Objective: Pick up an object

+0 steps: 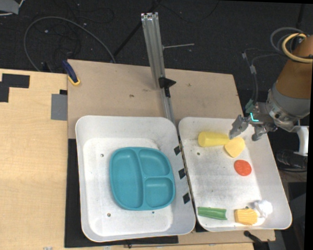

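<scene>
My gripper (pixel 248 130) hangs over the far right corner of the right bin (pixel 216 177), fingers spread open with nothing between them. Just below it lies a pale yellow wedge (pixel 235 147), and to the wedge's left a yellow cylinder (pixel 212 139). A red-orange disc (pixel 242 167) lies a little nearer the camera. Along the bin's near edge are a green pod (pixel 212 213), a yellow corn piece (pixel 246 217) and a small white object (pixel 264 208).
The left bin (pixel 93 139) holds a teal divided plate (pixel 141 177). A metal post (pixel 154 48) rises behind the bins, with a black clamp partway down. The arm's grey body with its orange band (pixel 298 66) stands at the right.
</scene>
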Available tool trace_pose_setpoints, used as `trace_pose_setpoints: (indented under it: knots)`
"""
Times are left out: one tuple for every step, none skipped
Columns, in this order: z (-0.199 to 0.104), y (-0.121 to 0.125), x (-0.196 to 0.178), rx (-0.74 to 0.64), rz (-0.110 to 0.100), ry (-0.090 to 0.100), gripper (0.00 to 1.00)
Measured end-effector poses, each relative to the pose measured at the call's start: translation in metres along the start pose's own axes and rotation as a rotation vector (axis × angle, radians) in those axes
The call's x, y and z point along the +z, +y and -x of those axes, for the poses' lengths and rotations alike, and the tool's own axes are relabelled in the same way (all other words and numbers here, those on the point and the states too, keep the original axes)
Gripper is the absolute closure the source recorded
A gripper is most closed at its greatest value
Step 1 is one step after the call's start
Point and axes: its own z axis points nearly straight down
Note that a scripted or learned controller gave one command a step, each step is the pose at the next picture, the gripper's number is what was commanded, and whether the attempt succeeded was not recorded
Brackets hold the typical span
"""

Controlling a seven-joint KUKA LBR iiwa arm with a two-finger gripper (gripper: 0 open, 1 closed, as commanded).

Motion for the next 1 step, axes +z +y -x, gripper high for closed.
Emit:
trace_pose_setpoints:
  knots:
    - [0.0000,0.0008,-0.0015,0.000,0.003,-0.001,0.00]
